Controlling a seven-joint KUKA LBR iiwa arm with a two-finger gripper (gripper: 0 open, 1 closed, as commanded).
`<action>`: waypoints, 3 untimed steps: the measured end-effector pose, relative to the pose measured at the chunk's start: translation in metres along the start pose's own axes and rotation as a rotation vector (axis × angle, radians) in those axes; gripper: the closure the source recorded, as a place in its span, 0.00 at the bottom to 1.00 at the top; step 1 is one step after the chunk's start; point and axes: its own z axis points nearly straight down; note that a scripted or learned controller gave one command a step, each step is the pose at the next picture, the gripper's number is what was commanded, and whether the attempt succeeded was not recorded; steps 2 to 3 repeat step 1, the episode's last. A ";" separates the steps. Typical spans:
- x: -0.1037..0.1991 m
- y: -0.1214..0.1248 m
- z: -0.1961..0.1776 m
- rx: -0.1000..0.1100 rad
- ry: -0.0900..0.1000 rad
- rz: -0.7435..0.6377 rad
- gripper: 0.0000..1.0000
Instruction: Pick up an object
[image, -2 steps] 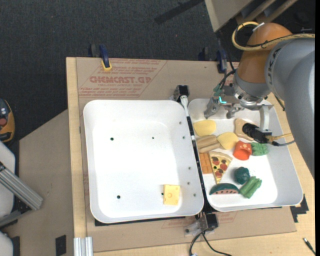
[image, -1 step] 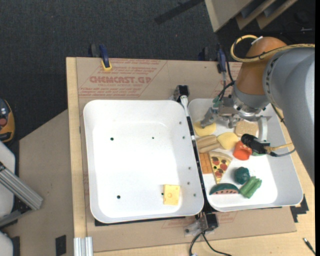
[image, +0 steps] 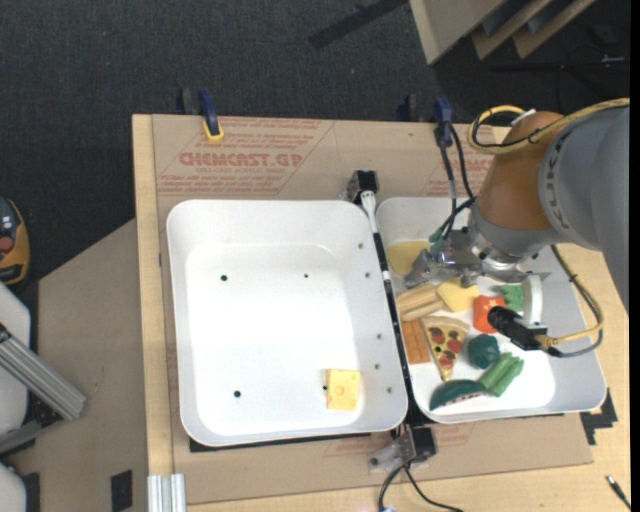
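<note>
Dark carpet floor w/ brown bench board, blue clamps at far edge, light wood furniture top right.

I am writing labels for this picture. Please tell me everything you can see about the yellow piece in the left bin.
The yellow piece is a small, roughly square, flat block that looks like toy cheese, with a few darker spots like holes. It lies flat on the floor of the left bin, near the front right corner, apart from the walls. Nothing touches it.
</note>
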 end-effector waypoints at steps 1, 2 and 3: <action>-0.015 0.072 0.000 -0.011 -0.003 -0.004 0.00; -0.015 0.072 0.000 -0.011 -0.003 -0.004 0.00; -0.015 0.072 0.000 -0.011 -0.003 -0.004 0.00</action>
